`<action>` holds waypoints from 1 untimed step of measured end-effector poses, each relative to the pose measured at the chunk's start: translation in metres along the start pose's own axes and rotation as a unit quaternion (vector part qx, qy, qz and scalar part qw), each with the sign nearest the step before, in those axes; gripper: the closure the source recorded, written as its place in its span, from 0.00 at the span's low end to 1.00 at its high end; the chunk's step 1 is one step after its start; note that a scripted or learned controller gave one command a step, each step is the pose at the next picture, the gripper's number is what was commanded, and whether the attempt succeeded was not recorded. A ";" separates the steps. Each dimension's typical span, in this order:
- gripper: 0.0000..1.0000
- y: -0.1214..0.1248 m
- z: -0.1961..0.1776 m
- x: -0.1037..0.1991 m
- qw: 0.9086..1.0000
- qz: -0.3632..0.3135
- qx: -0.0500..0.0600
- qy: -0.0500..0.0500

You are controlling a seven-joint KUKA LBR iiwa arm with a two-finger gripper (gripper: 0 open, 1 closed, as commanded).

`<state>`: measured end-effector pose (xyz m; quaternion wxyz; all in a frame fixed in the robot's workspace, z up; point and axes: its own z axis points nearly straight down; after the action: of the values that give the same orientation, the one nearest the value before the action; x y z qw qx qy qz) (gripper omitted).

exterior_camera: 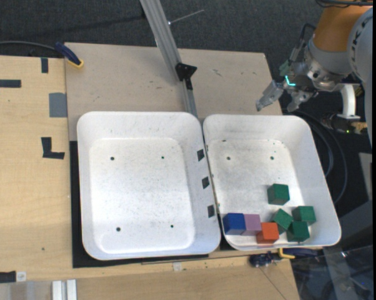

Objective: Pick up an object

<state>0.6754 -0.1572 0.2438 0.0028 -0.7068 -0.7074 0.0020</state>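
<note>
Camera view, inspected from my remote station. The arm [341, 27] enters from the right and sits high over the top right corner of the right bin [313, 144]. The gripper [283, 97] hangs above that bin's far rim, just outside its floor. Its two fingers [268, 97] appear spread, with a gap between them and nothing in that gap. I record no object held.

The left bin [94, 136] carries no blocks that I can see. All candidate objects lie in the right bin, bunched in its near right corner: a blue block [234, 222], a purple block [252, 222] touching it, an orange block [268, 232] just beside, and four green blocks. One green block [278, 194] stands a little apart from the bunch, toward the bin's middle; the others [298, 222] crowd against the near wall.

Governing relation: the blocks lie well apart from the fingers, toward the near edge of the worktop [125, 74], almost the bin's full length away and slightly to the right. In my judgement the lone green block is the nearest and least crowded target. The clustered ones risk a fouled close. The blocks look cubic, so no long axis dictates wrist turn.
</note>
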 end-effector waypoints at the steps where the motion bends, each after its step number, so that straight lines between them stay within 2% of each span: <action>1: 0.00 0.001 -0.004 0.000 1.000 0.000 -0.003 -0.001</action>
<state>0.6762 -0.1575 0.2475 0.0000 -0.7065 -0.7077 0.0011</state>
